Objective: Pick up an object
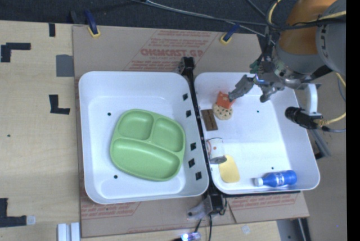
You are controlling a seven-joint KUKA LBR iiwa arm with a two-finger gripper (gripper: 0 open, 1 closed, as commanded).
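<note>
Nearest the camera, at the front of the right bin (pixel 292 139), a blue bottle (pixel 277 179) lies on its side with its pale cap pointing left. Just left of it rests a flat yellow piece (pixel 229 169), and touching that piece's upper edge is a small clear cup-like item (pixel 216 149) against the divider between the bins. The left bin (pixel 95 99) holds a green divided plate (pixel 148 144), which fills most of its floor.

Further back in the right bin sits a small object with an orange top and a tan, dotted base (pixel 223 107), tilted toward the right, with a thin brown strip (pixel 209 120) just below and left of it. This object is the likeliest target, since it lies closest to the tool.

Behind it, the gripper (pixel 255 88) hangs over the rear of the right bin with its two fingers spread wide and nothing between them; the left finger (pixel 241 89) reaches almost to the orange top.

The step appears to be the approach. To do it well, the arm should centre the fingers on either side of the orange-topped object, descend until they straddle the tan base rather than the sloped top, and close only then. The tilt could make it roll from a one-sided push.
</note>
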